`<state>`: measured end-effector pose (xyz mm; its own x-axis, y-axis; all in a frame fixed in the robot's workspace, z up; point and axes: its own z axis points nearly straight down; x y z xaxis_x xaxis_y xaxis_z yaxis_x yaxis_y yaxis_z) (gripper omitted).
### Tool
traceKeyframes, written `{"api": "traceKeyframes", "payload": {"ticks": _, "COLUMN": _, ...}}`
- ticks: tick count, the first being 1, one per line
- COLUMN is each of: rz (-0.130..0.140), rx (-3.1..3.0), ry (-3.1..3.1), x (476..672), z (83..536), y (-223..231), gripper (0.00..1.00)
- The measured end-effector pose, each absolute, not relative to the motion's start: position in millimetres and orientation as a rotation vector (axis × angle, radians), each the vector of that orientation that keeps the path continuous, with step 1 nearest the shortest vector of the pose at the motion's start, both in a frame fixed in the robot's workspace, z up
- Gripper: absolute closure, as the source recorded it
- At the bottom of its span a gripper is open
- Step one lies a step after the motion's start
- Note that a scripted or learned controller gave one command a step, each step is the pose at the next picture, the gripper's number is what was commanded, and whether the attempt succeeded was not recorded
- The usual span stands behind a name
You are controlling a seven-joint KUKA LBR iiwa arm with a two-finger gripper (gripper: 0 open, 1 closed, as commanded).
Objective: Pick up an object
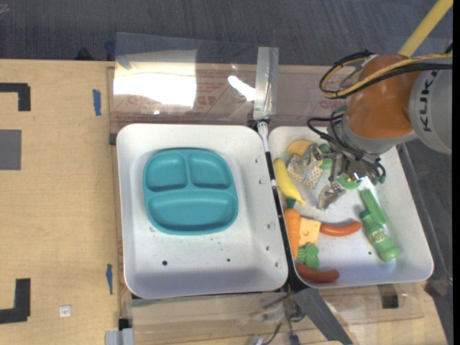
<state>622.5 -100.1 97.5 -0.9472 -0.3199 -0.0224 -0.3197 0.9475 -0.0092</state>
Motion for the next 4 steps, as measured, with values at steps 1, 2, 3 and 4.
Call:
{"api": "traceKeyframes", "payload": {"ticks": 1, "rz": -0.007, "rx": -0.338, "ry": 3.100, "x": 620.7, "z": 97.5, "y": -96.3, "gripper": 0.00}}
{"api": "traceKeyframes", "payload": {"ticks": 2, "rz": -0.005, "rx": -0.208, "ry": 3.115, "x": 622.5, "z": 95.8, "y": -92.6, "gripper": 0.00}}
{"api": "traceKeyframes", "payload": {"ticks": 3, "rz": -0.007, "rx": -0.252, "ry": 3.105, "x": 619.3, "z": 97.8, "y": -93.5, "gripper": 0.00}}
{"api": "traceKeyframes", "payload": {"ticks": 4, "rz": -0.011, "rx": -0.310, "ry": 3.104, "x": 623.0, "z": 96.5, "y": -93.3, "gripper": 0.00}}
